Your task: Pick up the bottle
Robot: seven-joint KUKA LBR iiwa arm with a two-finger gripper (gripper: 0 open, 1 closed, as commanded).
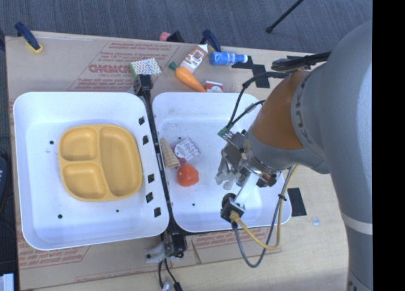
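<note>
A: Where is the gripper?

B: Low over the right bin, inside its near half, with nothing visibly in it. I cannot tell whether it is apart or together.

A: And the bottle?

B: The blue bottle lies on its side on the tabletop, outside the right bin, just beyond its far rim.

A: How will it handle?

B: Probably light, stiff, smooth plastic that is apt to roll. I would take it across the middle of the body.

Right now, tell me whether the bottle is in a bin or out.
Out: the blue bottle lies on its side on the cardboard behind the right bin.
</note>
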